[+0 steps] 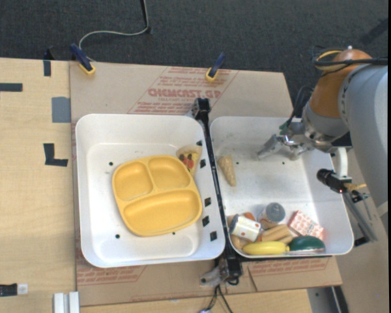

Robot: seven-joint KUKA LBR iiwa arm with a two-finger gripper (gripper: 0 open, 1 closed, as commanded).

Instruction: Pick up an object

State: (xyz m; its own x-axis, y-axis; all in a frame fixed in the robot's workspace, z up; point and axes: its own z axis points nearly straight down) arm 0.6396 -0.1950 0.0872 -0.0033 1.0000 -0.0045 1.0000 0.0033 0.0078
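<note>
Banana [266,247] at 6 o'clock in right bin [326,204], touching green item [307,243]; box [246,227], grey disc [274,211] and pink packet [305,224] just behind. Yellow tray [158,195] centred in left bin [91,188], slice [189,157] at 1 o'clock. Bread piece [228,170] alone at 9 o'clock, right bin. Gripper [281,145] at 12 o'clock there, fingers spread, gripping nothing.
</note>
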